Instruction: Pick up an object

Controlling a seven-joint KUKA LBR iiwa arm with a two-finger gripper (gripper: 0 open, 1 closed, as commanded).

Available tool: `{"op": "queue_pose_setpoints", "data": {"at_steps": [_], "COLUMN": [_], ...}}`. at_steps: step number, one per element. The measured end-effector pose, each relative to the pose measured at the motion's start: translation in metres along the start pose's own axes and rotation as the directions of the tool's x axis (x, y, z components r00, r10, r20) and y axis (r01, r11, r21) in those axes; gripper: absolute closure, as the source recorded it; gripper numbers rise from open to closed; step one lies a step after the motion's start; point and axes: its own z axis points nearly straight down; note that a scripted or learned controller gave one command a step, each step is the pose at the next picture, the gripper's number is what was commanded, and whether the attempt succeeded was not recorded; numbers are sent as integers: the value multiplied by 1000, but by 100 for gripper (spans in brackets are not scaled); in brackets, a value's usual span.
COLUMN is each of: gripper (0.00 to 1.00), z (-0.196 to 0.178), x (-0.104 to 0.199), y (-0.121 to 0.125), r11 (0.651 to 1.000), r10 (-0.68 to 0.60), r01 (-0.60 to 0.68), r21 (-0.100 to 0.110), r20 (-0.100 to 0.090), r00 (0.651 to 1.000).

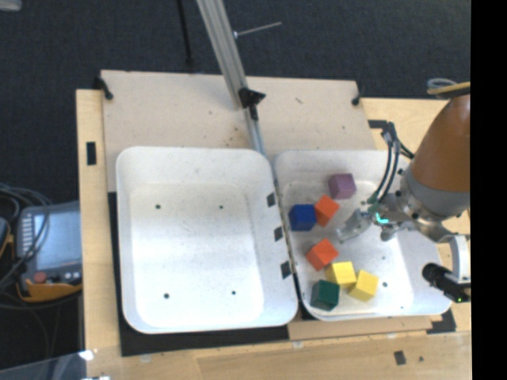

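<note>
Seven small blocks crowd the right bin point(396, 169): a purple block point(342, 185), a blue block point(302, 217), two orange blocks point(326, 210) point(322, 253), two yellow blocks point(344, 273) point(365, 284) and a green block point(325, 294). Our gripper point(354, 226) hangs among them, just right of the upper orange block, with nothing visibly between its tips; we cannot tell how it is set. We judge the tight cluster the main risk: a descent could nudge neighbours apart or catch an edge and slip. The left bin point(198, 236) sits alongside on the surface point(230, 105).
</note>
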Motion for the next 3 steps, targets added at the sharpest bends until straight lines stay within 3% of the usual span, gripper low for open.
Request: {"op": "queue_pose_setpoints", "data": {"at_steps": [1,2,3], "gripper": [0,0,0], "z": [-1,45,85], "x": [0,7,1], "y": [1,-1,6], "r11": [1000,1000,1000], "r10": [2,3,1], "r01": [-2,-3,-1], "r21": [-4,2,-6], "r20": [1,1,-5], "r00": [1000,1000,1000]}}
